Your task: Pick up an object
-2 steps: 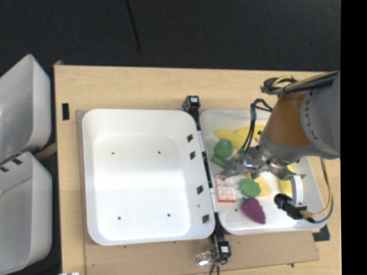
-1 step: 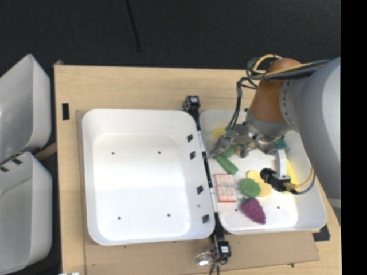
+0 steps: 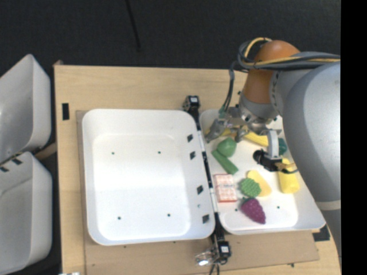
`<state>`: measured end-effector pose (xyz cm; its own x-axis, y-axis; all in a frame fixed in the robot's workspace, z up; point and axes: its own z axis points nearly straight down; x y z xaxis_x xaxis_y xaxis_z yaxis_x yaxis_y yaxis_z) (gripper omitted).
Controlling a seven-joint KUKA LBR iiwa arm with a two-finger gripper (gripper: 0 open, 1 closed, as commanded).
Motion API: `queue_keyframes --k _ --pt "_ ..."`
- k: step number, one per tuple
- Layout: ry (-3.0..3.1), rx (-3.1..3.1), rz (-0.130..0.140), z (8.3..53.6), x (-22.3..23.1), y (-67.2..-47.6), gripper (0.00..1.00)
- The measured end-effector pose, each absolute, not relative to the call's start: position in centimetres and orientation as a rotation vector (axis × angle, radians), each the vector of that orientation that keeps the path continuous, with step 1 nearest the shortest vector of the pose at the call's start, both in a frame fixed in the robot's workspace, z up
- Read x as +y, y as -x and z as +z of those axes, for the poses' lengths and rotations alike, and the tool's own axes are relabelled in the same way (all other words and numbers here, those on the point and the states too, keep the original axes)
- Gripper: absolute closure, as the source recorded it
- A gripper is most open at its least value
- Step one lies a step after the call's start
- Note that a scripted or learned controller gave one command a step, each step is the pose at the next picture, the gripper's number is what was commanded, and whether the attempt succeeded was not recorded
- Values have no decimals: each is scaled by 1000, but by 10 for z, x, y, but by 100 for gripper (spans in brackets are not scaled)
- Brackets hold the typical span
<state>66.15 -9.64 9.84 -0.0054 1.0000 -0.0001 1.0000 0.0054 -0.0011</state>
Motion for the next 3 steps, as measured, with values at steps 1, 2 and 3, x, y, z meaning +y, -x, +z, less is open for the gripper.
queue_keyframes --k 1,2,3 --pt "2197 -2188 52 93 -97 -679 0" --pt "2189 -2194 67 99 -100 -678 100" --pt "2201 -2195 53 103 -95 -677 100"
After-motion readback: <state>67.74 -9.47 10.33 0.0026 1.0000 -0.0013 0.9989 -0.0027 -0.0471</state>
